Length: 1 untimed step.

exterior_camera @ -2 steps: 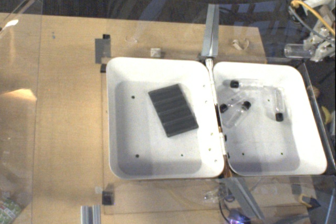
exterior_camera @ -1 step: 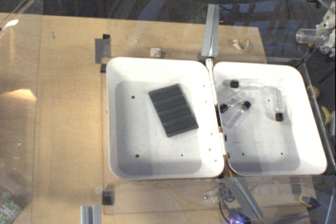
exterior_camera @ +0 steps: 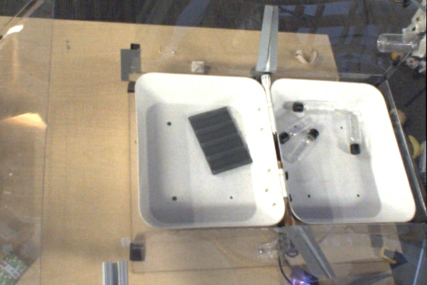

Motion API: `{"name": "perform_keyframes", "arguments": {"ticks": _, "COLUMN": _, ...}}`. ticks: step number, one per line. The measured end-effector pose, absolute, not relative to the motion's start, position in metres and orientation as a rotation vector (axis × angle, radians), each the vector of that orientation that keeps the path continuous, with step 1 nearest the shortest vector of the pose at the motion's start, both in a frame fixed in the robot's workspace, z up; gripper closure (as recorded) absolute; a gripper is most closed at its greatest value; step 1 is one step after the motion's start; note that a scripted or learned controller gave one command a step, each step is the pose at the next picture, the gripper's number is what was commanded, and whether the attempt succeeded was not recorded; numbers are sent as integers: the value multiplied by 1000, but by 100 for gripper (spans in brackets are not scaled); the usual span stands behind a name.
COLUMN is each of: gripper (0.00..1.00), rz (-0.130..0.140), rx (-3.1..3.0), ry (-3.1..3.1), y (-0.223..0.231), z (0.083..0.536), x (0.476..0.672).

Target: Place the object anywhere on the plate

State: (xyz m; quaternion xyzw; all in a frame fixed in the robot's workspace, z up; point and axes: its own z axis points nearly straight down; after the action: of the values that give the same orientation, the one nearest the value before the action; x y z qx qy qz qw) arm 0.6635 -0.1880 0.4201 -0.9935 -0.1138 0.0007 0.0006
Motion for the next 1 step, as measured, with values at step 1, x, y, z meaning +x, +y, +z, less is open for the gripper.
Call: {"name": "perform_keyframes", "arguments": {"ticks": 1, "gripper": 100, "rz": 5, "rx": -3119, "ry": -370, "y": -185, "z": 430, "x": 664}}
